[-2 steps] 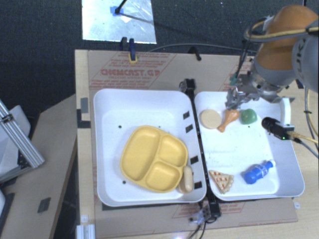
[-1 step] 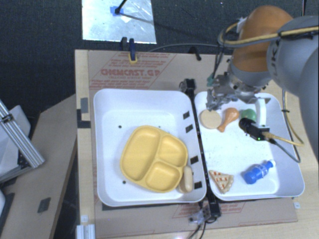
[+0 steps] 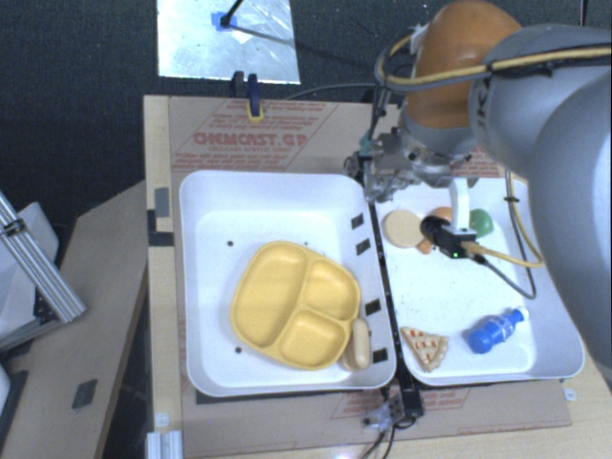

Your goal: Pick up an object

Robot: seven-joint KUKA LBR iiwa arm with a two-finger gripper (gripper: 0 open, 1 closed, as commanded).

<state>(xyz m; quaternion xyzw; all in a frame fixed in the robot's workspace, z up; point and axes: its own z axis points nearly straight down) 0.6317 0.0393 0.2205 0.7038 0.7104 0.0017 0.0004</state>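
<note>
The right bin [image 3: 535, 352] holds a tan round disc [image 3: 403, 228], a small orange piece [image 3: 442, 215], a green object [image 3: 480, 223], a blue bottle [image 3: 495, 330] lying on its side and an orange waffle-patterned wedge [image 3: 426, 348]. In the left bin [image 3: 220, 218], a yellow divided plate [image 3: 295, 304] lies with a tan bun [image 3: 359, 344] against its right edge. My gripper [image 3: 382, 182] hangs over the far end of the wall between the bins, just up-left of the tan disc. The dark wrist hardware hides its tips.
A black part with a green light [image 3: 446, 238] and a yellow cable [image 3: 507, 259] trail from the arm over the right bin's far half. The big grey arm [image 3: 555, 132] covers the bin's right side. A blue clamp [image 3: 252, 94] stands behind the bins.
</note>
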